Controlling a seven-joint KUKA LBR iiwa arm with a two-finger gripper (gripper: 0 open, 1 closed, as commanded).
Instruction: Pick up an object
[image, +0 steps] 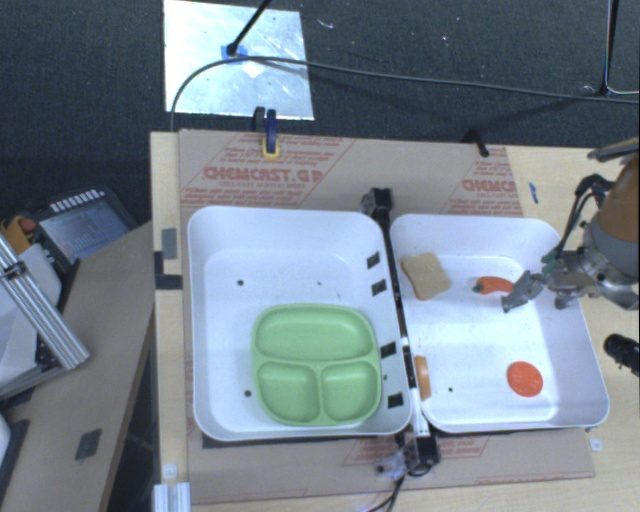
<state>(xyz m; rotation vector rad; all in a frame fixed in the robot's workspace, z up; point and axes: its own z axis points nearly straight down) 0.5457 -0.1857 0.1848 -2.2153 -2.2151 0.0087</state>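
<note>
Two white bins on counter (330, 160): right bin (470, 415) holds tan sponge (426, 275), orange disc (524, 378) and carrot-like piece (493, 286); hand (520, 293) just beside it, grip state unreadable.

1. the arm (618, 262) is grey, with a rounded, bulky wrist housing.
2. thin dark cables (578, 215) loop along its upper side.
3. the gripper (520, 292) is dark grey metal, slim and angular, with pale glints on its edges.
</note>
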